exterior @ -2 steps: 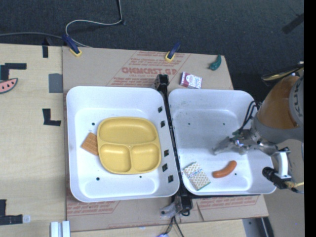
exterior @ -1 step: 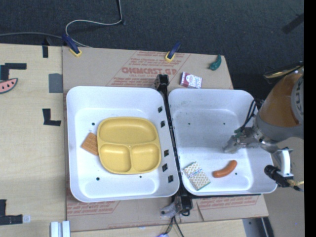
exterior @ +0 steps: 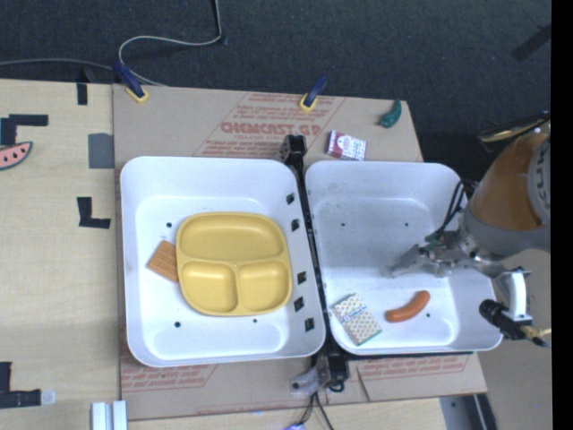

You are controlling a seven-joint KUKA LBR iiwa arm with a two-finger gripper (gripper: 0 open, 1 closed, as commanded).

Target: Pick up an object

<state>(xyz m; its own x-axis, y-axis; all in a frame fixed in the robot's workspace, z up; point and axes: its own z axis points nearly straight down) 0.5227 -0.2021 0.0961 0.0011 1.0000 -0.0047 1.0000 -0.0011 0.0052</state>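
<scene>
Pincer (exterior: pixel 400 266) open over right bin (exterior: pixel 376 182) with sausage (exterior: pixel 407 307), packet (exterior: pixel 356 318); yellow tray (exterior: pixel 235 263) in left bin (exterior: pixel 148 240)

Cardboard-covered bench (exterior: pixel 260 128), two white bins (exterior: pixel 143 240) side by side on it, small red-and-white packet (exterior: pixel 346 146) just behind the bins

A yellow divided plate (exterior: pixel 235 263) hides most of a brown cracker (exterior: pixel 162 261); the arm (exterior: pixel 515 195) is cropped at right.
</scene>
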